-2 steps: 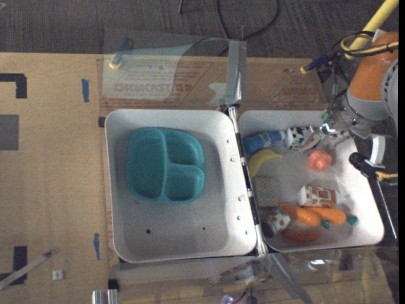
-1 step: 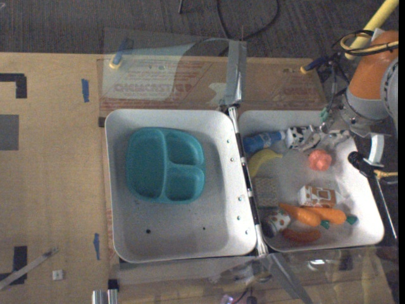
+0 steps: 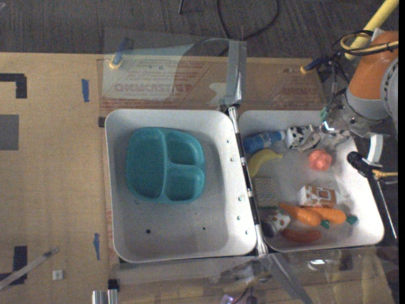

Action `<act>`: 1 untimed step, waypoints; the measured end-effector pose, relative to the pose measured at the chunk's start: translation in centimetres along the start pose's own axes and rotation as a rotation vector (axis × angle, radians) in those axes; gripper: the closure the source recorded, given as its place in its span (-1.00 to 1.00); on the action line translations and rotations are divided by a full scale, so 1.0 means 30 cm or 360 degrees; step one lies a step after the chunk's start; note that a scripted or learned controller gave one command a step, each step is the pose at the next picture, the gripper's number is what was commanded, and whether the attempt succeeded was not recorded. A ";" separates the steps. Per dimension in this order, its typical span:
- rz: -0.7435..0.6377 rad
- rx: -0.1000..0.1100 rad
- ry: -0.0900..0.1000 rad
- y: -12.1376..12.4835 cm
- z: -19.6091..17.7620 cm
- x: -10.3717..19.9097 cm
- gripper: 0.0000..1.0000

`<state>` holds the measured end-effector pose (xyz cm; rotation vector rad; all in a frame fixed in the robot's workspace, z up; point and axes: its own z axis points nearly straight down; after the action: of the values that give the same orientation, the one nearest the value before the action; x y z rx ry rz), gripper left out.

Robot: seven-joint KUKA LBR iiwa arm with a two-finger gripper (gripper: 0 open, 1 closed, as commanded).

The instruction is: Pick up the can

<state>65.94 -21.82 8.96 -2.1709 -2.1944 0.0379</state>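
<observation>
A small can (image 3: pixel 276 221) with a white and dark label lies near the front left corner of the right bin (image 3: pixel 373 230), just left of the carrots (image 3: pixel 314 216). The gripper (image 3: pixel 328 127) hangs over the back of this bin, under the orange-banded wrist (image 3: pixel 373 81). It sits next to a black-and-white spotted object (image 3: pixel 297 136) and above a pink ball (image 3: pixel 320 160). The can is far from the gripper, toward the front left.
The right bin also holds a blue bottle (image 3: pixel 261 141), a banana (image 3: pixel 262 161), a mesh-patterned piece (image 3: pixel 266 192), a small carton (image 3: pixel 316 197) and a red sausage (image 3: pixel 301 235). A teal divided plate (image 3: pixel 164 164) lies in the left bin (image 3: pixel 117 189).
</observation>
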 end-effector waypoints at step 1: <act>0.0102 0.0010 0.0008 -0.003 0.001 0.002 -1.00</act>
<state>65.85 -21.75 8.94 -2.2352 -2.1188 0.0418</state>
